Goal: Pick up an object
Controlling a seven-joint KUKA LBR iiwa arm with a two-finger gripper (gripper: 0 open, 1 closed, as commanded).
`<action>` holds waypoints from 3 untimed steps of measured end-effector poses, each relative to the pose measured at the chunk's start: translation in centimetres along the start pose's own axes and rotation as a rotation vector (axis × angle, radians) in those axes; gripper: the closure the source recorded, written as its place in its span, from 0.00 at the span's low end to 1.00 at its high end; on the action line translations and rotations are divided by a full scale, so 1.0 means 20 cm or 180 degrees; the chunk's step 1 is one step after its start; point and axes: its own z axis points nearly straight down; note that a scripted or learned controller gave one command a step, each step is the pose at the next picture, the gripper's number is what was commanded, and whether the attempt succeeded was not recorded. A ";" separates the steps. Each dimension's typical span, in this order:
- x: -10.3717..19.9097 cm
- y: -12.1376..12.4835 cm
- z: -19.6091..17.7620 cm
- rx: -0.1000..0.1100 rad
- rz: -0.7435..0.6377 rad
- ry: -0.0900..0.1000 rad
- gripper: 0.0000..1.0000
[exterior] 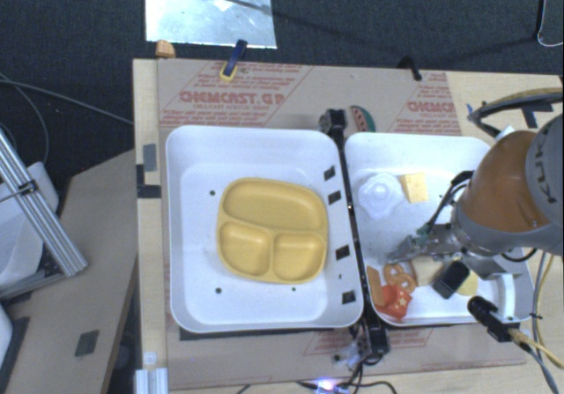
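Note:
My gripper [407,249] is low inside the right bin [441,147], reaching in from the right under the orange wrist band. Just below its tip lies a red and orange toy piece [393,290] in the bin's front left corner. A pale beige item [426,271] lies beside the tip. A clear plastic cup [379,194] and a yellow block [412,187] lie farther back in the same bin. A pale yellow piece [468,285] peeks out under the wrist. Nothing can be seen held.
The left bin [189,207] holds a yellow divided plate [269,229]. A black divider with clips [345,207] runs between the bins. The arm's bulk [511,189] covers the right bin's right half. A blue and yellow tool [233,60] lies on the cardboard behind the bins.

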 end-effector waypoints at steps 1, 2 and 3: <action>0.01 0.02 -0.05 -0.0011 -0.0020 -0.0001 1.00; -0.39 0.25 -0.46 -0.0014 -0.0005 -0.0029 1.00; -0.18 -0.03 -0.70 0.0019 -0.0030 0.0002 1.00</action>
